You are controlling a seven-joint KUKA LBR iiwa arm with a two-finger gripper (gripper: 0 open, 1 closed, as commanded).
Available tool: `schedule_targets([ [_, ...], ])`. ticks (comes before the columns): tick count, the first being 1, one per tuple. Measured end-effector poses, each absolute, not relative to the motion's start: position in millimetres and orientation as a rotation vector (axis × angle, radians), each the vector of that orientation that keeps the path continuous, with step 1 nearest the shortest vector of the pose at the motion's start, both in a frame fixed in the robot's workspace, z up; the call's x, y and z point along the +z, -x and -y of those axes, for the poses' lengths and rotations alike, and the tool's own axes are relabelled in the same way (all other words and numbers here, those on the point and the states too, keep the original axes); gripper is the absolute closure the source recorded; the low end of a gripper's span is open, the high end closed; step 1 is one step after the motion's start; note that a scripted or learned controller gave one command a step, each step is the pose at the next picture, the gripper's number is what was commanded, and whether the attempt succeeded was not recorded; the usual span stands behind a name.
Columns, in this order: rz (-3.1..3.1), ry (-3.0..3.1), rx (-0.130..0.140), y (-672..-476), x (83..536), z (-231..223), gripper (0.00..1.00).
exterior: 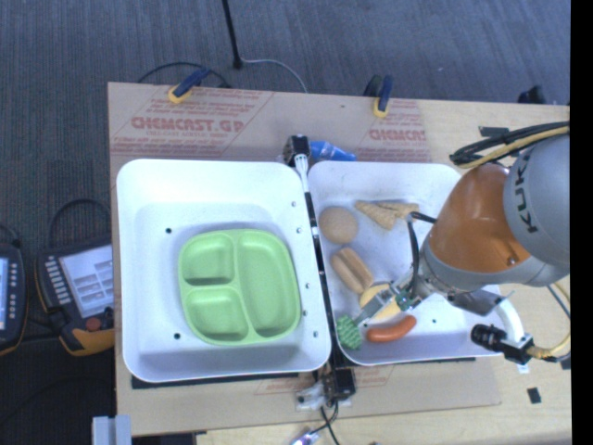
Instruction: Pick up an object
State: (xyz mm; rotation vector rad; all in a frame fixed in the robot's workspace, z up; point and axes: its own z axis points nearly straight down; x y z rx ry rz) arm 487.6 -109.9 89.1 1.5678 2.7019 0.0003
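The hand (394,299) is low in the right bin (445,176), at its front, but whether it is spread or pressed together I cannot tell, as the arm (482,235) covers most of it. It hangs just above a yellow piece (373,295), with a red sausage (391,329) just beside it toward the front and a green brush-like toy (348,332) near the bin's front left corner. A hot dog bun (351,269) lies a little further back, then a round brown bun (338,223) and a cone (384,212) near the back wall. The left bin (148,193) holds a green divided plate (239,284). To grasp well, I judge the hand should centre on one item, likely the yellow piece, and avoid pinching its neighbours.
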Motion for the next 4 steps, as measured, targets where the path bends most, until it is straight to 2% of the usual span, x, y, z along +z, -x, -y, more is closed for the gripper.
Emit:
schedule_targets([
  [1,-2.534,-1.858,-0.001,-567.7,133.0,102.8,0.0],
  [2,-2.39,-2.038,-0.002,-616.7,133.9,106.3,0.0],
  [3,-2.595,-1.768,0.001,-626.6,89.8,206.8,0.0],
  [4,-2.488,-1.915,0.001,-668.8,97.9,122.6,0.0],
])
